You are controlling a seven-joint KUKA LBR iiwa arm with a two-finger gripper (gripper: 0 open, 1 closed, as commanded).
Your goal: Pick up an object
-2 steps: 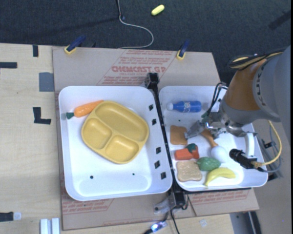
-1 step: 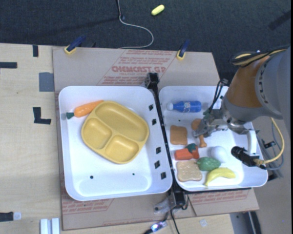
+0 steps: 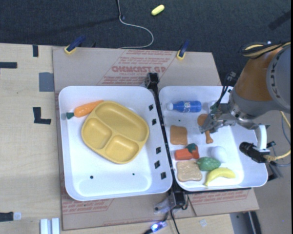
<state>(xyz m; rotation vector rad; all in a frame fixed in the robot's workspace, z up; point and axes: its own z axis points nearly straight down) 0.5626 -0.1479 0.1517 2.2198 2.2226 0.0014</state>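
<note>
The tool [image 3: 211, 124] is low in the right bin [image 3: 244, 179], at a small brown drumstick-shaped piece [image 3: 205, 126] just right of the toast slice [image 3: 178, 134] and below the blue bottle [image 3: 185, 106]; this looks like the grasp step. Its opening I cannot tell. Next comes closing on the piece and lifting straight

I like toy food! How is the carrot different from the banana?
The carrot is orange with a green end; the banana is yellow. The carrot lies in the left bin, beside the yellow divided plate; the banana lies in the right bin, next to a green toy and a bread slice. The carrot looks fairly straight; the banana curves. Both are long and lie flat.
</note>
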